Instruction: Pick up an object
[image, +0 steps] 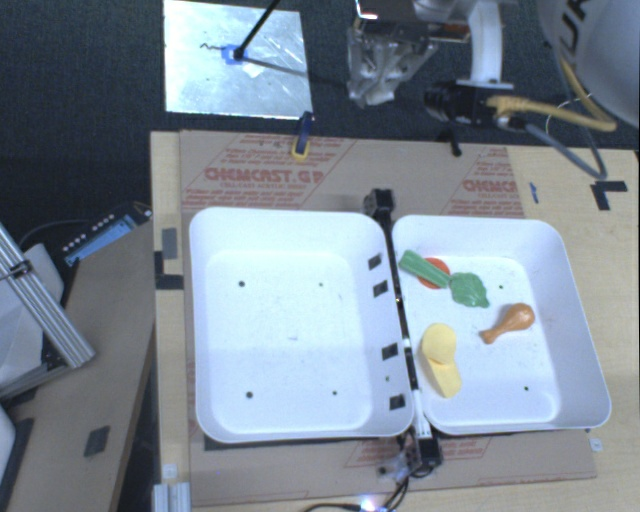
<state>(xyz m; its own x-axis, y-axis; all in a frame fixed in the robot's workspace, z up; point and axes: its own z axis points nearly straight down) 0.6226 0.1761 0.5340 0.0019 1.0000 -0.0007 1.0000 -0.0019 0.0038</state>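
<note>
Three toys lie in the right bin (570, 300): a green piece (462, 286), an orange drumstick (510, 322), a yellow piece (441, 359); the hand (380, 75) hangs high behind the bins, so nothing is grasped yet; whether its fingers are apart cannot be told.

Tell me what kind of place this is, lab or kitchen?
Probably a robot grasping lab, not a kitchen. Two white bins sit taped-down on a cardboard-covered bench, the right one holding toy food like a drumstick and a banana. The gripper hangs above, trailing cables.
</note>
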